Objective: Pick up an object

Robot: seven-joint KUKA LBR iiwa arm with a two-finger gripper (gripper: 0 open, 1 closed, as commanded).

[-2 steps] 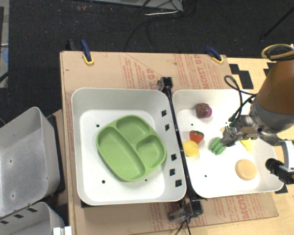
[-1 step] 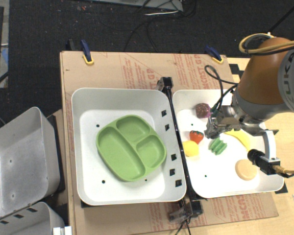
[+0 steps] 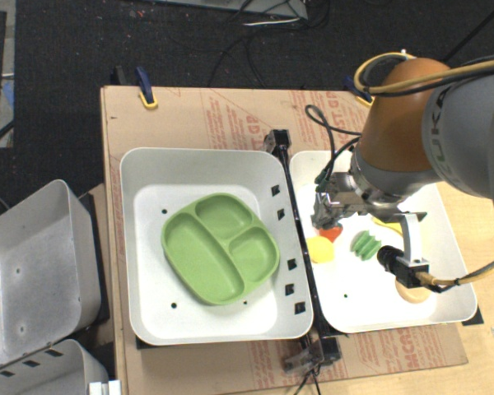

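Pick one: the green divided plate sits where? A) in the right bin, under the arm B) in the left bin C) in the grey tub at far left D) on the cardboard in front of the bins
B: the green divided plate lies flat on the floor of the left bin, while the gripper works over the right bin among the small items there.

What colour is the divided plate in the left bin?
Light green, seen plainly in the camera view: the divided plate.

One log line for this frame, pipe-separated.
arm: over right bin | gripper: low, by red item and yellow block | grasp: unconfirmed | left bin: green divided plate
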